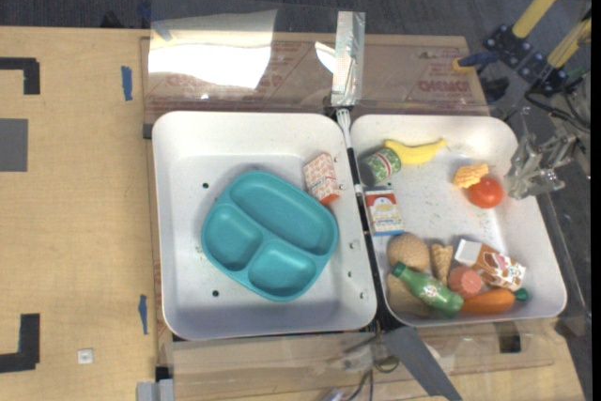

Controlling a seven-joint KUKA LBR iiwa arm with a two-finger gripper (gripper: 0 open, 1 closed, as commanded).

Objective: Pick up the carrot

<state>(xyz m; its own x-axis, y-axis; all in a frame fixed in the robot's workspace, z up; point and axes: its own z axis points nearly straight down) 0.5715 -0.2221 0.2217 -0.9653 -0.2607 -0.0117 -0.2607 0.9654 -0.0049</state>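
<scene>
1. The carrot (487, 301) lies at five o'clock in the right bin (543, 230), touching the green bottle (428, 287).
2. My gripper (531, 172) hangs at the bin's three o'clock rim, beside the tomato (485, 192); whether it grips anything, I cannot tell.

The two bins (178, 202) look like smooth white plastic, a little glossy. The teal tray (268, 235) is matt plastic. The desk (66, 202) looks like matt brown board. At 5 o'clock, the carrot (488, 301) is smooth orange plastic, beside a glossy green bottle (427, 287).
</scene>
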